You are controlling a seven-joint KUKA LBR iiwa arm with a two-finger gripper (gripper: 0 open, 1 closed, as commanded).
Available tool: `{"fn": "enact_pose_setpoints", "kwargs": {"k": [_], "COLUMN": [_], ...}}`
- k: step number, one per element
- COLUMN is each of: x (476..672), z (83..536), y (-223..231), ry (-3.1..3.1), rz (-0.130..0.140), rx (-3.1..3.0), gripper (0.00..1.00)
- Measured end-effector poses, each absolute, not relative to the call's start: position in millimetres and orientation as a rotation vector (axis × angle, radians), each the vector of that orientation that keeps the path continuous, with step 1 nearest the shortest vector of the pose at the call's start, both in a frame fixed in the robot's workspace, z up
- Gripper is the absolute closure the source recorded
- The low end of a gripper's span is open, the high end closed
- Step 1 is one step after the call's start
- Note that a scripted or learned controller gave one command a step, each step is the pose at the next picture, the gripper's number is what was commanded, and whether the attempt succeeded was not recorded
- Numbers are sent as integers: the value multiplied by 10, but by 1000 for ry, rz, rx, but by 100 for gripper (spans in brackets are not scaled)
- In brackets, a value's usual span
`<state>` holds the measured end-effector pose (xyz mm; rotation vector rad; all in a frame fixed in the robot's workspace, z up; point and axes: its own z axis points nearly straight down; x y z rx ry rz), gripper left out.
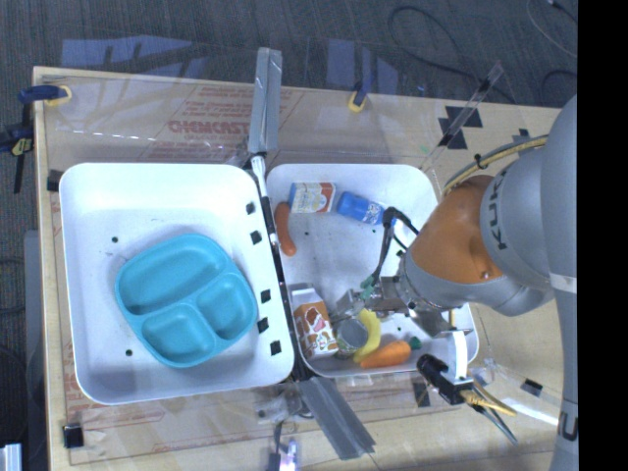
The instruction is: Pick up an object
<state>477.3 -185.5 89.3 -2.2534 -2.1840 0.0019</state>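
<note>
My gripper [361, 304] is low in the right bin [422, 180], near its front, with the orange-banded wrist just behind it to the right. Directly below it lies a yellow banana [370, 332]. An orange carrot [386, 354] rests against the bin's front wall, and a brown carton [316, 328] lies left of the banana. At the back of the bin are an orange-and-white carton [312, 197] and a blue packet [359, 207]. A red sausage [285, 230] lies along the left wall. Nothing is visibly held.
The left bin [88, 194] holds a blue divided plate [186, 298]. A raised divider [267, 263] with black clips separates the bins. The arm's body covers the right bin's right side.
</note>
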Motion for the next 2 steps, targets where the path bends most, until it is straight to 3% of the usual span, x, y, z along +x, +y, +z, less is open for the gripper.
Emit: {"fn": "enact_pose_setpoints", "kwargs": {"k": [1, 2], "x": [4787, 4853], "z": [969, 1939], "y": [-1863, -1351], "ry": [-2191, -2047], "rz": [4, 4], "rx": [-2248, -2380], "gripper": [100, 100]}}
